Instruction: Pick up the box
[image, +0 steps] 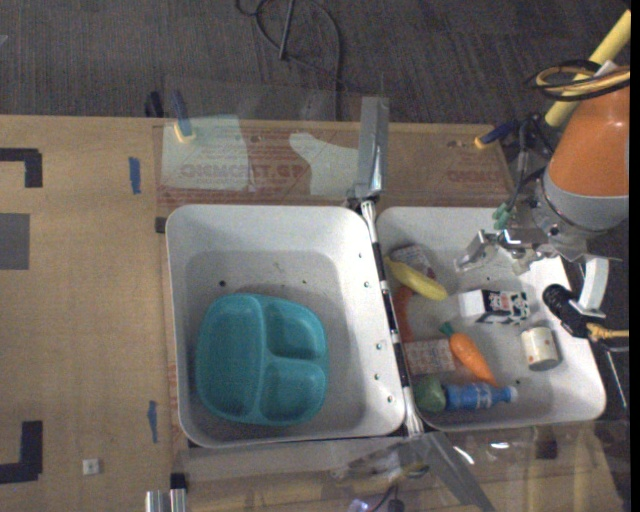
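Observation:
A small white box (494, 303) with dark print lies in the middle of the right bin (592, 398). My gripper (497, 244) hangs over the back part of that bin, a little behind the box and apart from it. Nothing shows between its metal tips. The grey wrist with its orange band rises toward the right edge of the view.
Around the box lie a banana (418, 280), a carrot (468, 356), a pale cylinder (540, 347), a blue bottle (480, 396), a green fruit (430, 393) and a flat pink packet (429, 355). The left bin (200, 235) holds a teal divided plate (262, 358).

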